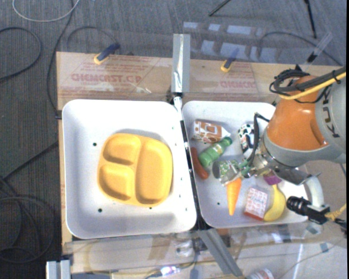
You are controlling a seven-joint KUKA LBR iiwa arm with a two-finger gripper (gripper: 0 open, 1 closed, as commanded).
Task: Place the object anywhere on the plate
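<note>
A yellow divided plate [136, 168] lies in the left bin [84, 121]. The right bin [212, 214] holds several toy items: a green bottle [214, 151], an orange carrot [234, 195], a brown and white packet [206, 131], a pink patterned box [256, 203], a yellow banana [276, 205], a red item [196, 161] and a black and white piece [246, 135]. My gripper [239, 168] hangs low over the middle of the right bin, just above the carrot's top and right of the green bottle. The wrist hides its tips.
The arm's grey and orange body [296, 127] covers the right bin's back right part. A metal divider post [179, 68] stands between the bins at the back. Cables lie on the floor to the left and behind.
</note>
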